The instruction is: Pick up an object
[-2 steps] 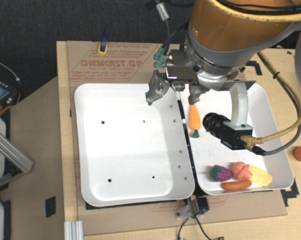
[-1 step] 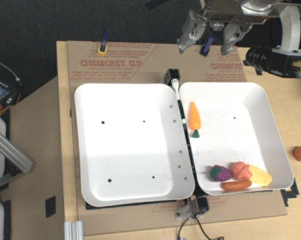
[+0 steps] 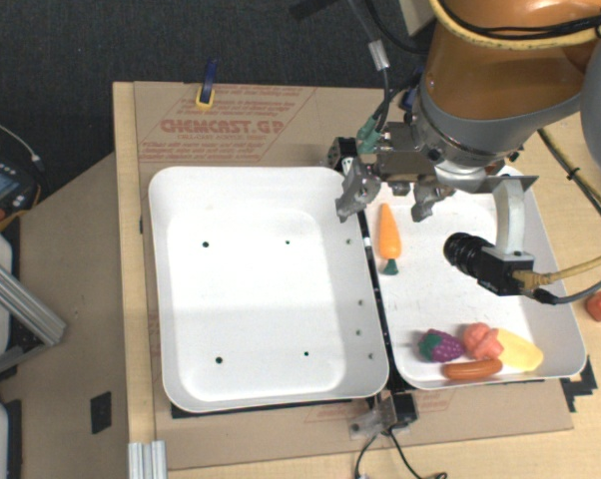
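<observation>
My arm (image 3: 540, 78) is thick: a glossy orange band (image 3: 510, 28) over a grey wrist (image 3: 480, 133). Black cables (image 3: 365, 18) run down to my gripper (image 3: 386, 206), dark metal with two grey fingers (image 3: 350, 200) and a small green fitting (image 3: 368, 128).

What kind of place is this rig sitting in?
Most likely a robotics lab bench for grasping trials: a grey arm's gripper hangs over the right bin, which holds toy food such as a carrot and grapes. The left bin sits beside it on a cardboard sheet.

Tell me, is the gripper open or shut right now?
Open: the gripper has its fingers wide apart, with the carrot lying in the right bin below the gap.
</observation>
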Tool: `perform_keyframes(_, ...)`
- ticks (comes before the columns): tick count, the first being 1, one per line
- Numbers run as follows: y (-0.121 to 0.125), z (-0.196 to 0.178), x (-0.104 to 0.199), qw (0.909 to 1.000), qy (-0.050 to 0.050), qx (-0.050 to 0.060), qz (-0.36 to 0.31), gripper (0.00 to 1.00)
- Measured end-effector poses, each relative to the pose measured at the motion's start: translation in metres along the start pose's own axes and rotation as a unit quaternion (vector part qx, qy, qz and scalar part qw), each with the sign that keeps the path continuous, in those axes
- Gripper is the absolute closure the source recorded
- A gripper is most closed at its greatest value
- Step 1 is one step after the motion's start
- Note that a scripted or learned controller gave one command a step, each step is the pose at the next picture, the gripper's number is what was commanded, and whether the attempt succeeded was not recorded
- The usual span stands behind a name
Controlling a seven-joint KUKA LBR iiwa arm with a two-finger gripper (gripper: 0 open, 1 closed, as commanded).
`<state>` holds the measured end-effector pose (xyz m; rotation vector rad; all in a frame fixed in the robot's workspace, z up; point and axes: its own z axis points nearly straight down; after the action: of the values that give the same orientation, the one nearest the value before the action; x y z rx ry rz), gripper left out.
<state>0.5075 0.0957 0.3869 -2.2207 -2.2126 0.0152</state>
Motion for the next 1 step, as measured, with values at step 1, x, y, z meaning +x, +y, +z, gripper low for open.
perform_keyframes(1, -0.0309, -0.1473, 0.0172, 0.9999, 0.004, -0.015, -0.004, 0.0)
